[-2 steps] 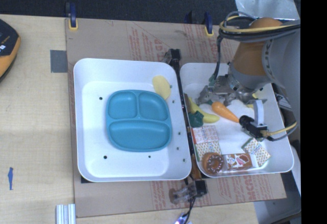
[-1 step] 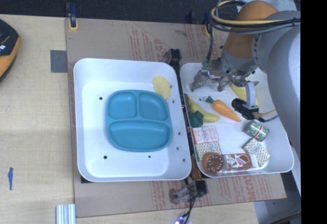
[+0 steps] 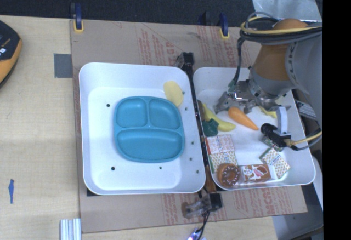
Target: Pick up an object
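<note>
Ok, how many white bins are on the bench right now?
2. The left bin holds a blue divided plate; the right bin sits beside it, holding toy food, with the gripper over it.

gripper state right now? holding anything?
Gripper: cannot be told; it sits low in the right bin, just above the carrot.

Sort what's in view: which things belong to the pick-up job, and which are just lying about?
Job:
gripper, low in the right bin
carrot, just below it
other small items there, such as the cookie

Lying about:
blue divided plate
yellow piece
left bin
</note>
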`<state>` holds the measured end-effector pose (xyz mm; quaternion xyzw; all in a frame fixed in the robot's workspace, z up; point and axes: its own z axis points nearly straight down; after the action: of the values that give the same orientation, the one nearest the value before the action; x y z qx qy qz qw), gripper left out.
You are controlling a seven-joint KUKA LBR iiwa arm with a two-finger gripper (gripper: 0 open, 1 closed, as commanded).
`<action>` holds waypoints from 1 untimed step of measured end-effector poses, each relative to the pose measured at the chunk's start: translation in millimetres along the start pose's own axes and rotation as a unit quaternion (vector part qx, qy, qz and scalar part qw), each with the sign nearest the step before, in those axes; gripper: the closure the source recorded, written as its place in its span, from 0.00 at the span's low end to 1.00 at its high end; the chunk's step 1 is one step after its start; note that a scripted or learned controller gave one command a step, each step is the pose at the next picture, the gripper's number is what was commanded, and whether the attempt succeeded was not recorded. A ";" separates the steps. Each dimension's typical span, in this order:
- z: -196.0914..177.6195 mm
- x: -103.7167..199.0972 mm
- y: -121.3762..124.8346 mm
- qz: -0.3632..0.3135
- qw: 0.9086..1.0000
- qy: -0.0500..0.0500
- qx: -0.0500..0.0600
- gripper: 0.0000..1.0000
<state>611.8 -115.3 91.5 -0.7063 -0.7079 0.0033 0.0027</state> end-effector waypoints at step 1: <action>-1.6 2.8 46.6 -0.002 1.000 0.000 -0.005 0.00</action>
<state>658.4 -112.3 92.7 -0.7052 -0.7090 -0.0003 -0.0008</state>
